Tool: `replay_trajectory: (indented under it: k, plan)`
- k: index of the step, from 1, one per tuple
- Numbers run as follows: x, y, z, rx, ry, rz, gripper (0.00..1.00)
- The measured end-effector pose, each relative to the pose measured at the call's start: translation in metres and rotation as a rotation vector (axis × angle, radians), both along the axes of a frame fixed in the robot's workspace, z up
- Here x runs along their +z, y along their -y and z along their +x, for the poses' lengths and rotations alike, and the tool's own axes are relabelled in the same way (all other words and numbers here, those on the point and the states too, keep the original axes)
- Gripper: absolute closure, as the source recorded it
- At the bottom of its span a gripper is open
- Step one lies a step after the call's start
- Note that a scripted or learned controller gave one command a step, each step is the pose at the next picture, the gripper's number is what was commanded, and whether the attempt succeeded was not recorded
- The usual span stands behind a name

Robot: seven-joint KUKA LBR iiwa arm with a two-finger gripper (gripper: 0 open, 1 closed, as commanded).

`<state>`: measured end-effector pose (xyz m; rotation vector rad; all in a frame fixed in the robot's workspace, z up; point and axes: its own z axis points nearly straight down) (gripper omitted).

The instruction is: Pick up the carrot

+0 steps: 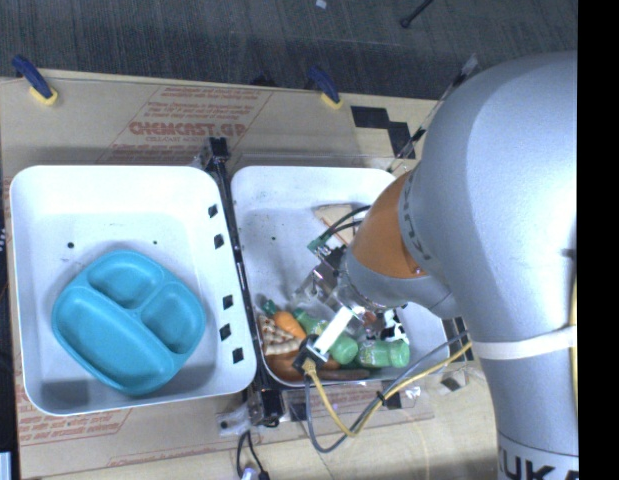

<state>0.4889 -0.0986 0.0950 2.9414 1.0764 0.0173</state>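
Upper left of the frame: a blue clamp [35, 79] grips the edge of a cardboard sheet [179, 118] printed in red, which lies under both bins. A second blue clamp [325, 84] sits at the upper centre.

The left bin [109, 203] holds one item, a blue divided plate [129, 318], lying flat in its lower half towards the lower left.

The right bin [279, 203] stands just beside it. Its contents are crowded into the lower left corner. The carrot [288, 324] lies there, near the wall shared with the left bin, touching a brown textured item [276, 346] below it. To the right of the carrot lie two green items [345, 349] [387, 354], close together, with a small black-and-white item [394, 322] above the second.

The gripper [313, 304] is lowered over this cluster, just above and right of the carrot. Contact with the carrot cannot be confirmed. Whether the gripper is open or closed cannot be told.

The grey arm [499, 198], with its orange band [384, 243], covers the right side of the bin.
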Motion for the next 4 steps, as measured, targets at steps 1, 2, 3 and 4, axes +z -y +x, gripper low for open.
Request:
replay_trajectory:
  k: [1, 2, 3, 4]
  plan:
    - [0.009, -0.001, 0.000, 0.009, -0.004, 0.004, 1.00]
    - [0.009, -0.001, 0.000, 0.009, -0.004, 0.004, 0.00]
    - [0.018, -0.002, 0.000, 0.019, -0.006, 0.008, 1.00]
    - [-0.001, -0.005, -0.011, 0.048, -0.013, 0.007, 1.00]
